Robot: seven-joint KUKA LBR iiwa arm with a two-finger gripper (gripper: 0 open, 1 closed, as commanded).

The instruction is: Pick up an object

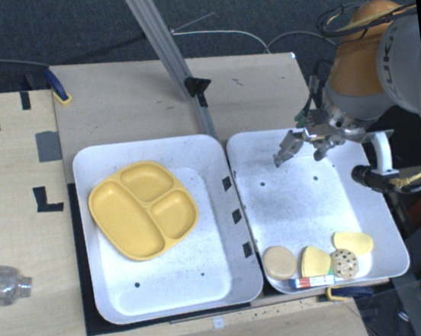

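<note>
Toy foods (pixel 318 258) crowd the near rim; gripper (pixel 300 150) hovers spread, grasping nothing.

I see my gripper (pixel 301 151) hanging above the far end of the right bin (pixel 275 193), fingers spread apart with nothing between them. At that bin's near edge sit a tan round piece (pixel 279 262), a yellow wedge (pixel 313 261), a speckled cookie (pixel 345 263) and a yellow piece (pixel 353 243), packed close together. The left bin (pixel 164 285) holds a yellow divided plate (pixel 143 208). A clear bottle (pixel 1 283) lies on the bench (pixel 18 227) at far left.
</note>
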